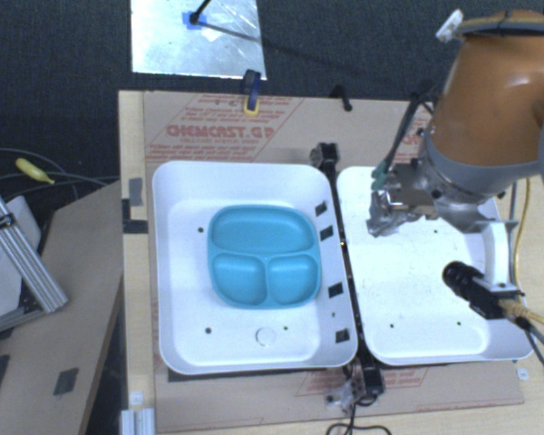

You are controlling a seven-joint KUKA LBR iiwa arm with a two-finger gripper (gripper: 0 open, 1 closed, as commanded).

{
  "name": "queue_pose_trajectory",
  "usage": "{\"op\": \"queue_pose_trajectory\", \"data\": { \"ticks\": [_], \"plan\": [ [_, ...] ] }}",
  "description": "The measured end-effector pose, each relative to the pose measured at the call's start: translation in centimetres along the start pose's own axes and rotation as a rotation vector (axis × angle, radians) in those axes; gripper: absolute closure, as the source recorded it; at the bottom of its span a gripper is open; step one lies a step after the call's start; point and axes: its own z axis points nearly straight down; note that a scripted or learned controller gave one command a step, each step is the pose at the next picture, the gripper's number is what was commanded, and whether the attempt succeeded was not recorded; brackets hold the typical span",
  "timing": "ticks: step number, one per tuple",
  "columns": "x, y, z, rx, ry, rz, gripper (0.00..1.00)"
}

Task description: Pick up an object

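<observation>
the gripper (pixel 383 214) hangs over the right bin (pixel 417 333). the blue tray (pixel 261 256) lies to its left, in the other bin (pixel 186 333). its grip cannot be made out.

Red print on the cardboard sheet (pixel 227 125) under the bins reads "CHEMCAST GP", seen upside down from here; smaller red lines beside it are too blurred to read.

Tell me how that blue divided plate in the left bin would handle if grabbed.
The blue divided plate looks like moulded plastic, so probably stiff and light. Lying flat with a low rounded rim, it may slide rather than lift. The hand hangs over the right bin.
</observation>
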Motion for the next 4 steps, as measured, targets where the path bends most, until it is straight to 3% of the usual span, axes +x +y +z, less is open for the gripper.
{"op": "queue_pose_trajectory", "data": {
  "ticks": [1, 2, 3, 4],
  "plan": [
    [2.9, 0.0, -2.7, 0.002, 0.000, -0.002, 1.00],
    [-1.8, 0.0, -6.9, 0.000, -0.001, 0.008, 1.00],
    [3.4, 0.0, -5.6, 0.005, 0.000, -0.001, 1.00],
    [13.3, 0.9, -10.6, -0.001, 0.004, -0.009, 1.00]
  ]
}}
